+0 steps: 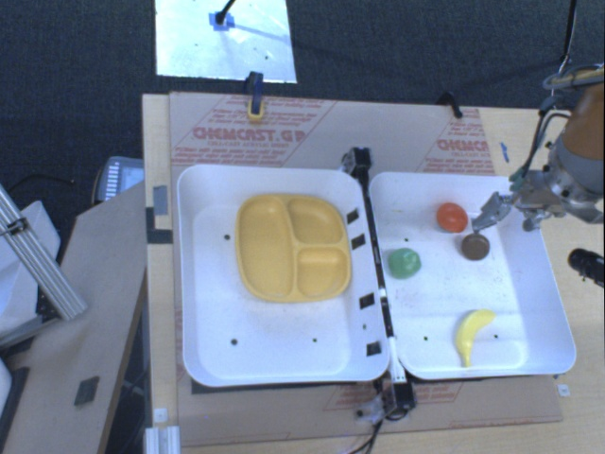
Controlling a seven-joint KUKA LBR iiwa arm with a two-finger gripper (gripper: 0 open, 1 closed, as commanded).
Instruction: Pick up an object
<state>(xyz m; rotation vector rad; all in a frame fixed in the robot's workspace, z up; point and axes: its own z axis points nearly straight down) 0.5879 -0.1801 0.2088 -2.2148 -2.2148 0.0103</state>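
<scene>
Two shallow white bins are set side by side on the worktop (312, 126). The left bin (203, 348) carries a yellow divided tray (291, 247). The right bin (539, 339) holds four small things, kept well apart, which is judged to leave room for an approach from above: an orange ball (452, 217), a brown round piece (475, 247) just below it, a green lump (404, 263) nearer the divider, and a yellow banana (472, 334) towards the near edge.

The arm (579, 154) is brought in from the right at a slant, and the end effector (510, 211) is seen above the right bin's upper right part, just beside the orange ball and the brown piece. Whether it is spread or pressed together cannot be told from this angle, and nothing is seen to be carried.

Every candidate object lies loose on the bin floor, so the pick is judged not yet made. The orange ball or the brown piece is judged the likeliest target, being nearest.
</scene>
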